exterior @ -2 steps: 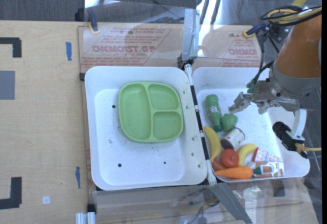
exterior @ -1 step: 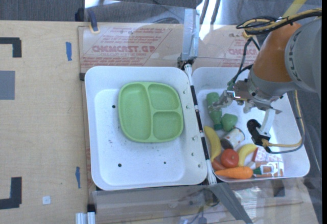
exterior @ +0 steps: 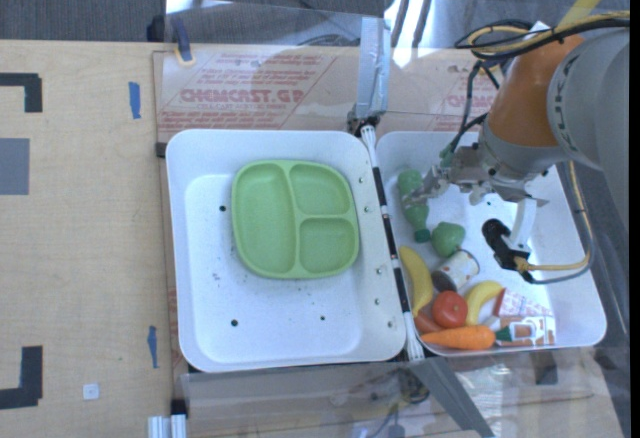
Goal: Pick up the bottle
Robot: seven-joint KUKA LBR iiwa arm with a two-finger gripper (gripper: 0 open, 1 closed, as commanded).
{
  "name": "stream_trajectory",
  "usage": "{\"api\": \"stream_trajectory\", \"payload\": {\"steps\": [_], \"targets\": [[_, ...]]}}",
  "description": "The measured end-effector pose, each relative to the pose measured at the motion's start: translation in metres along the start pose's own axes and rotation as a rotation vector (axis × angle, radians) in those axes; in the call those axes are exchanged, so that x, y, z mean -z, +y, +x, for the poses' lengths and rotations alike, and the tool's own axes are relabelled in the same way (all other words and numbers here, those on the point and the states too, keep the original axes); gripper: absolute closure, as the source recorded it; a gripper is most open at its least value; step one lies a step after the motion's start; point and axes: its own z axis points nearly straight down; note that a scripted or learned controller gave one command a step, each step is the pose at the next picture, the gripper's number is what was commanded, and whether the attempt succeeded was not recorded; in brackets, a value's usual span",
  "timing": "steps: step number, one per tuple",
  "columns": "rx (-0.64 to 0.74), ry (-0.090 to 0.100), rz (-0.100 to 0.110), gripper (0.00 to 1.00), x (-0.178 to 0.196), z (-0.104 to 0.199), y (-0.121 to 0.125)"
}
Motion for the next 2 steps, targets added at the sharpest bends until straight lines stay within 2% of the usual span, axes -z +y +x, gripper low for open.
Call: {"api": "stream_trajectory", "payload": {"steps": [1, 2], "targets": [[-0.001, 0.0, -0.007, 1.0, 0.0124, 0.0, 0.0026], [-0.001, 0.001, -0.006, 0.0, 0.0122, 0.0002, 0.0024]]}}
